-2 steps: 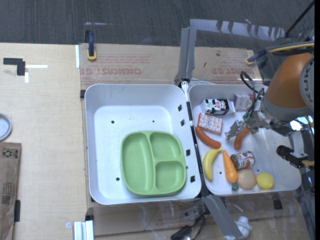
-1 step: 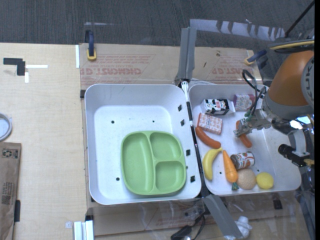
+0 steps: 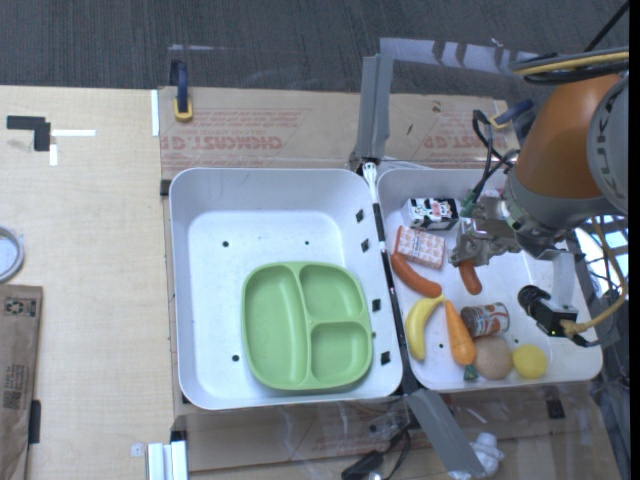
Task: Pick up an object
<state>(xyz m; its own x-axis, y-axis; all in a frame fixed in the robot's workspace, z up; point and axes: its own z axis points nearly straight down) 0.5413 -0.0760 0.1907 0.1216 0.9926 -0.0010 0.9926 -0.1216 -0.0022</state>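
Observation:
My gripper point(image 3: 468, 251) hangs over the middle of the right bin point(image 3: 590, 368), under the grey arm with the orange band. A small red-orange piece point(image 3: 471, 281) shows just below the gripper tip; whether it is gripped or lying on the bin floor I cannot tell. To the gripper's left lie a red sausage point(image 3: 416, 276) and a pink waffle-pattern box point(image 3: 420, 247). A black-and-white carton point(image 3: 432, 211) sits at the back. Toward the front are a banana point(image 3: 418, 324), a carrot point(image 3: 459, 335), a can point(image 3: 486, 319), a tan round item point(image 3: 492, 358) and a lemon point(image 3: 530, 361).
The left bin point(image 3: 200, 268) holds a green divided plate point(image 3: 308, 324). A ridge point(image 3: 381, 258) separates the two bins. Cables and a black fitting point(image 3: 545, 310) hang off the arm over the right bin's right side. A grey frame post point(image 3: 373, 108) rises behind the bins.

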